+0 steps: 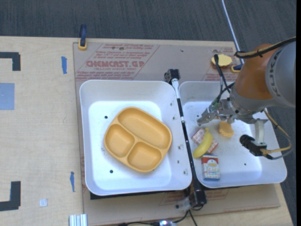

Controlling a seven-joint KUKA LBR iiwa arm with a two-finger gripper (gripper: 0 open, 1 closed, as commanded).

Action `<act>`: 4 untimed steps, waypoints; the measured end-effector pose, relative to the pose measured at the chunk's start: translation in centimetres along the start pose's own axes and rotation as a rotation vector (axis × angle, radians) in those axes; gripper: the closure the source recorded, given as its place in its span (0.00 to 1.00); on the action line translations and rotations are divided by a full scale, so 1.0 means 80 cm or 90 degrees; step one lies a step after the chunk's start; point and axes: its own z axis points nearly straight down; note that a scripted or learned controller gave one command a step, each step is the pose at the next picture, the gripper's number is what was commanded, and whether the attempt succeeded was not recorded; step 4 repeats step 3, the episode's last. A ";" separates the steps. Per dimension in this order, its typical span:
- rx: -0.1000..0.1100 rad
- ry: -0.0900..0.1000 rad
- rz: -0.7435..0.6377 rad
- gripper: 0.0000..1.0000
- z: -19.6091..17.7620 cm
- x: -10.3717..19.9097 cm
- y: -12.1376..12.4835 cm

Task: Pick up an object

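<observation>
My gripper (217,117) hangs low over the back left part of the right bin (273,173), under the grey arm with its orange band (253,74). A small yellow-orange lump (226,129) lies just beneath and to the right of it; whether they touch is unclear. A banana (203,146) lies in front of the gripper, beside a small pink packet (198,135). Nearer the front edge, a red, white and blue carton (211,167) lies flat.
The left bin (89,126) holds a yellow three-compartment plate (137,139). A black part on cables (251,145) sits over the right bin's right side. The bins' shared wall (184,126) runs just left of the banana.
</observation>
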 end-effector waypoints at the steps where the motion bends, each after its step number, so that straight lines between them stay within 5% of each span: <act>1: 0.016 0.006 -0.001 1.00 -0.106 0.068 -0.091; 2: 0.016 0.006 0.000 1.00 -0.123 0.028 -0.128; 3: 0.013 0.005 -0.001 1.00 -0.181 0.129 -0.125; 4: 0.013 0.005 -0.001 1.00 -0.181 0.129 -0.125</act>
